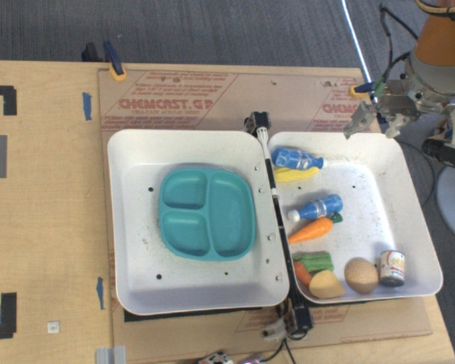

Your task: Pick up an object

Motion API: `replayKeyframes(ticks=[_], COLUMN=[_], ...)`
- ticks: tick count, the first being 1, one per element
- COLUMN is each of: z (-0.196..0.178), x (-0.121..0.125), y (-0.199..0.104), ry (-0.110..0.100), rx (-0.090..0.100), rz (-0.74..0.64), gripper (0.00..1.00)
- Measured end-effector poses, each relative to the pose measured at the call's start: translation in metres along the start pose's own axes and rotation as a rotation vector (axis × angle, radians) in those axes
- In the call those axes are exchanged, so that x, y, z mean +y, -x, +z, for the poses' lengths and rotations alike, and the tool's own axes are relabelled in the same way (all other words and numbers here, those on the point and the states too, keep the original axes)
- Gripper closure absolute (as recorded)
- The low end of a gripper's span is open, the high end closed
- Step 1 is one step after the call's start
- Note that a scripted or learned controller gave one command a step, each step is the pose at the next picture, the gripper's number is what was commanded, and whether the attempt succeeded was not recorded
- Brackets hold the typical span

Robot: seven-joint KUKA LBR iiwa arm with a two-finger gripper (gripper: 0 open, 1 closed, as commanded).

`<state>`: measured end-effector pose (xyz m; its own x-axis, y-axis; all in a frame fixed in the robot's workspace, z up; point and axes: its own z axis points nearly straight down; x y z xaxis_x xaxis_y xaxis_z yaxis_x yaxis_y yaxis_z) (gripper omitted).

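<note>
Nearest the camera, along the front edge of the right bin (417, 203), a small can (393, 268), a brown potato-like piece (361, 274), a yellowish piece (326, 284) and a green and red vegetable piece (311, 264) are clustered close together. Just beyond them an orange carrot (315, 230) is seen lying touching a blue bottle (318, 207) near the bin's inner wall. Farther back, a second blue bottle (296, 158) rests against a yellow piece (294, 175). In the left bin (129, 203) a teal divided plate (208, 211) is laid flat.

At the far right, above the right bin's back corner, the gripper (373, 121) is held clear of the contents, with nothing seen between its fingers; they appear spread apart, though this is judged from a small, dim view.

The step in hand is judged to be the approach, no object having been taken. For the next move, one object must be chosen, the gripper brought over it and lowered. The carrot and the bottle touching it, like the crowded front pieces, may be disturbed by the fingers.
</note>
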<state>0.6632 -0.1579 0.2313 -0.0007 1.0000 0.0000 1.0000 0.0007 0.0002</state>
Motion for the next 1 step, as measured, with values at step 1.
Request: replayKeyframes(ticks=[1], z=[0.1281], x=[-0.0187], y=[-0.0484], ry=[-0.004], rx=[-0.004], rz=[-0.124], gripper=[0.00])
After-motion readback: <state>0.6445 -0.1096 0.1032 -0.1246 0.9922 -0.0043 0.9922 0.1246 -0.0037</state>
